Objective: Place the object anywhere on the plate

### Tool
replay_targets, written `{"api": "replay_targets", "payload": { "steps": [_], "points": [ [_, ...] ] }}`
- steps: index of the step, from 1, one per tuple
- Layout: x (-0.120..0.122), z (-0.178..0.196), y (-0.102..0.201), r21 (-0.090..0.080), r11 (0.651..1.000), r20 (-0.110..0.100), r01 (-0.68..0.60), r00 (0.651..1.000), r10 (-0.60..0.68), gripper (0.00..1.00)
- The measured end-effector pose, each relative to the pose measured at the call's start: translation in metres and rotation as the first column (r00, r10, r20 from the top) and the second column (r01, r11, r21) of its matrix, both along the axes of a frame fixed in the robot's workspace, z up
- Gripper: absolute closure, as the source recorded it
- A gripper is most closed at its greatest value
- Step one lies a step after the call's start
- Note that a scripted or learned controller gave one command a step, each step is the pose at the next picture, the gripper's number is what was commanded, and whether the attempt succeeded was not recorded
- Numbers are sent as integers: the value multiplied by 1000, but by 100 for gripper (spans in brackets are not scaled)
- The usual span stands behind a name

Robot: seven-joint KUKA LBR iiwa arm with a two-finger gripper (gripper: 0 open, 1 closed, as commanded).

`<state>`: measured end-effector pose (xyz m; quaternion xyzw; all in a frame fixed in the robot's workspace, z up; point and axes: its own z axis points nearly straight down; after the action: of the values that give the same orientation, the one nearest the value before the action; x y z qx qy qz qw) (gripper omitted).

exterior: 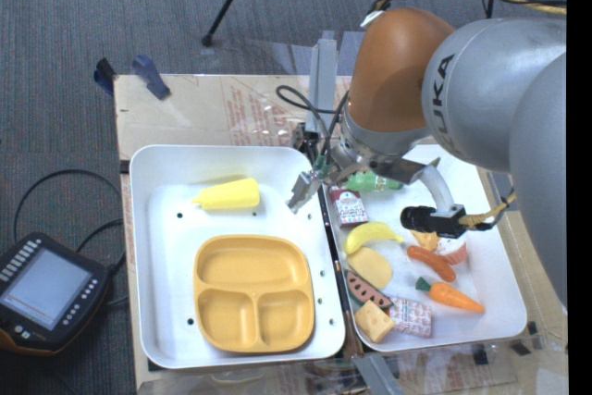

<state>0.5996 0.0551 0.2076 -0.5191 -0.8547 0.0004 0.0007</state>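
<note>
Gripper (313, 183) hovering over the divide btwn bins, fingers apart, gripping nothing. Yellow corn cob (228, 194) lying near far edge of left bin (148, 291), just beyond yellow divided plate (253, 293). Nothing sitting on plate; pick & place both remaining, prob.

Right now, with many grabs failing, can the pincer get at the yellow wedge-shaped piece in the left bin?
Probably yes: the yellow wedge-shaped piece lies alone on the bin floor, and the pincer hangs just beside it.
</note>
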Motion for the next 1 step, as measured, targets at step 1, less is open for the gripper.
{"api": "replay_targets", "payload": {
  "steps": [1],
  "points": [
    [1, 9, -1, 0, 1000, -1, 1, 1000, -1, 100]
  ]
}}
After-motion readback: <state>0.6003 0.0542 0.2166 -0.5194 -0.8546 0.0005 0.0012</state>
